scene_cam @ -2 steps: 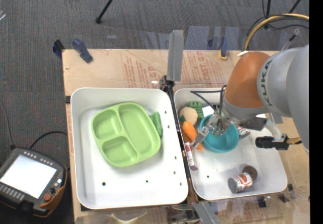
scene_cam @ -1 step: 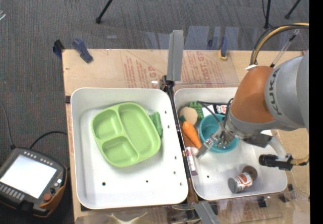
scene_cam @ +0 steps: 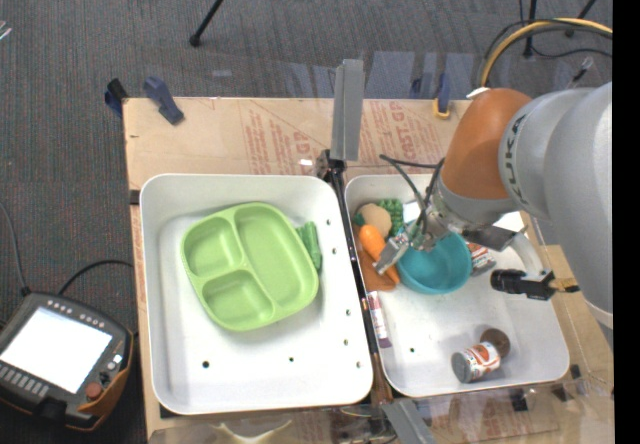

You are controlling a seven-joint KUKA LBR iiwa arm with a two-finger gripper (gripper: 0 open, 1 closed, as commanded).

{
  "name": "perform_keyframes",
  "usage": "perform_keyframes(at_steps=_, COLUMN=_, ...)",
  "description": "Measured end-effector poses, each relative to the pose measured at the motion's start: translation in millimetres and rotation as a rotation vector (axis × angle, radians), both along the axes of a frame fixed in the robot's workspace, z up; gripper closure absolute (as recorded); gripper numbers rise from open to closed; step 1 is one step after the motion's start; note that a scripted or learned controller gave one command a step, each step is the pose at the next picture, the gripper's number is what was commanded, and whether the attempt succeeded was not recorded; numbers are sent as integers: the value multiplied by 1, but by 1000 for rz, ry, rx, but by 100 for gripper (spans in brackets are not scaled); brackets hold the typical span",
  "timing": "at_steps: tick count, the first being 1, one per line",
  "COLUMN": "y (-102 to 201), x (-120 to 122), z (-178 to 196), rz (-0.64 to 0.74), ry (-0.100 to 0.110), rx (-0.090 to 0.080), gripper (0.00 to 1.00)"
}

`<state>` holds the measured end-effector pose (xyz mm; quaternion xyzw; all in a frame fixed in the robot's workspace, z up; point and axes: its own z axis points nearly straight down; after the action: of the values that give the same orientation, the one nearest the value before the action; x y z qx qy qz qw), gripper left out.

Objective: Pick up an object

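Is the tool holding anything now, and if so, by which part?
It cannot be told. The tool is down in the right bin, at the teal bowl beside the carrot.

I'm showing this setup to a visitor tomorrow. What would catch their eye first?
Probably the lime-green divided plate, lying alone in the left bin. Next, the big grey arm with its orange band, reaching into the right bin, its gripper low over a teal bowl among toy food. A small can lies on its side near that bin's front.
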<state>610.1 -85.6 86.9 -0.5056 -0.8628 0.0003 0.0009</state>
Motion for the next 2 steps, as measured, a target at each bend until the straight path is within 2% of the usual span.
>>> perform_keyframes(at_steps=1, y=1, x=-2, z=10, rz=5, ry=10, rx=0, gripper=100)
perform_keyframes(at_steps=2, y=3, x=0, z=10, rz=8, ry=6, rx=1, gripper=0)
